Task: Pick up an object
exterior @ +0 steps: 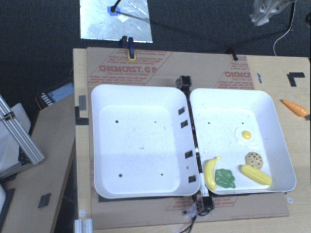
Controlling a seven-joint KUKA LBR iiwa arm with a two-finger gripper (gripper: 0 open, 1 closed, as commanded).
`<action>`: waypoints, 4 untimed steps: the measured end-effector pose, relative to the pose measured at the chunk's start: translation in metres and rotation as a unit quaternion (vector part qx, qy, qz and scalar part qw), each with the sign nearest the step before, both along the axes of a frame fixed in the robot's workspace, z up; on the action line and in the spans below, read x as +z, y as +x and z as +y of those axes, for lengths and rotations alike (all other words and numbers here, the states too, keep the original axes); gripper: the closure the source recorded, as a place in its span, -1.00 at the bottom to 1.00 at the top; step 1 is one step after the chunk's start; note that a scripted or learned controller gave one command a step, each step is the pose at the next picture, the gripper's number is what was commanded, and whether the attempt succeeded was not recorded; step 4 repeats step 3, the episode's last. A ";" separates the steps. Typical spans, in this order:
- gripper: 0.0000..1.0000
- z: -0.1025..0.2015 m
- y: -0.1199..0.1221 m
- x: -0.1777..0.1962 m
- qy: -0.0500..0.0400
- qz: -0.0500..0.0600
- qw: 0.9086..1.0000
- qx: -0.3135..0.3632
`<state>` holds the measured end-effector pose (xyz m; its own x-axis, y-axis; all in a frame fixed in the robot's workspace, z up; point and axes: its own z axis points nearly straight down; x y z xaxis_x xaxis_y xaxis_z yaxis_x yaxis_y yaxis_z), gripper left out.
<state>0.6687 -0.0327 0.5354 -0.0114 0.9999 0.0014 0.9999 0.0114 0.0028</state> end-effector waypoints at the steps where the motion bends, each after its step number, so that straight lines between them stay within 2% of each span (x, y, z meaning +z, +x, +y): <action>1: 1.00 0.093 0.000 0.000 0.000 0.000 1.000 0.000; 2: 1.00 0.158 0.000 0.000 0.000 0.000 1.000 -0.002; 3: 1.00 0.236 -0.001 0.000 0.000 0.000 1.000 -0.001; 4: 1.00 0.236 -0.001 0.000 0.000 0.000 1.000 -0.001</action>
